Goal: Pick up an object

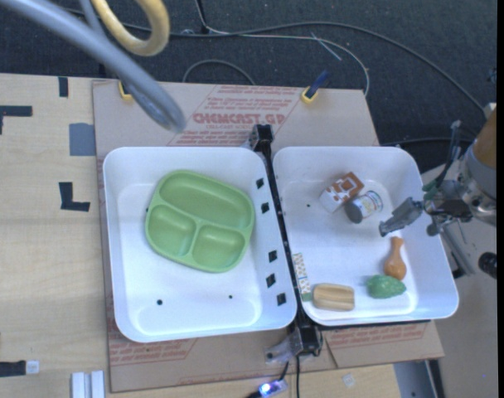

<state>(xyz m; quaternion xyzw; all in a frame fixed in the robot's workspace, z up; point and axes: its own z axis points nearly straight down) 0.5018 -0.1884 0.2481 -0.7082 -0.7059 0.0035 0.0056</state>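
The hand (404,215) hangs over the right bin's (318,243) right edge, and I cannot tell its state. A small can (364,206) lies just left of it. The green plate (200,220) sits in the left bin (128,297).

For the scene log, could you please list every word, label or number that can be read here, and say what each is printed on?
"CHEMCAST GP", in red, on the brown board lying under the two bins, above their top edges.
More red print on the same board, above that line and along its lower edge, is too small to read.
The small carton and the can in the right bin bear labels, too blurred to read.
The strip on the divider carries marks, unreadable.
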